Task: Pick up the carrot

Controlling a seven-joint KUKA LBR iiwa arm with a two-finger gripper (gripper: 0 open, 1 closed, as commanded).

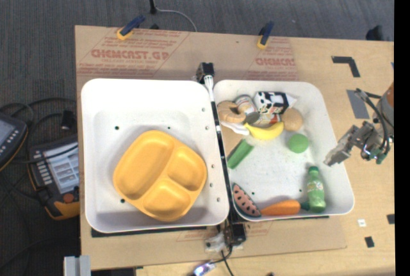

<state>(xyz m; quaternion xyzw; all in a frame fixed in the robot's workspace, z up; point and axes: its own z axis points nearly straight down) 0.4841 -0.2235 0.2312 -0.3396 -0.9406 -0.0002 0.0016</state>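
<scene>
On my feed, the left bin [96, 108] holds a yellow divided plate [160, 173], sitting toward its front. Next to it, the right bin [327, 114] carries the clutter: a watermelon slice [245, 200] at the front left corner, a green block [240, 154] lying tilted near the left wall, and a banana [266, 131] among a small heap of toys at the back. A green ball [298, 143] sits just right of the banana. The carrot [280, 208] lies flat along the front wall, between the watermelon slice and a green bottle [314, 189]. My end effector [339, 152] hangs over the bin's right rim, well apart from the carrot, fingers spread and holding nothing.
</scene>
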